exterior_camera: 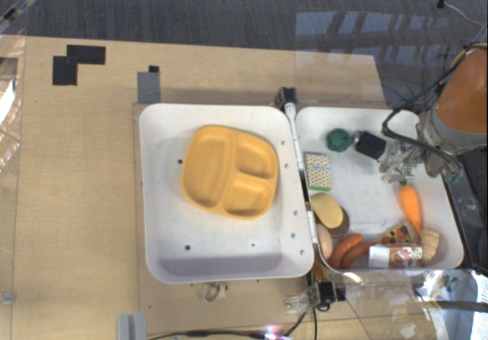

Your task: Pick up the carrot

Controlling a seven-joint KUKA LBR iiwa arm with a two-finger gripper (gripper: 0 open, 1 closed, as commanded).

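Overhead, gripper [402, 167] just above carrot [411, 207] in right bin [358, 197], finger state unclear, carrot lying free

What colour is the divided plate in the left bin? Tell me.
Yellow-orange all over, plain. The plate shows best in the camera view, in the left bin.

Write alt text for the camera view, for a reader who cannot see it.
Seen from above, the gripper of a grey and orange robot arm hovers in the right bin, just above the top end of an orange carrot lying near the bin's right wall. The left bin holds a yellow divided tray; other toy foods lie along the right bin's left and bottom edges.
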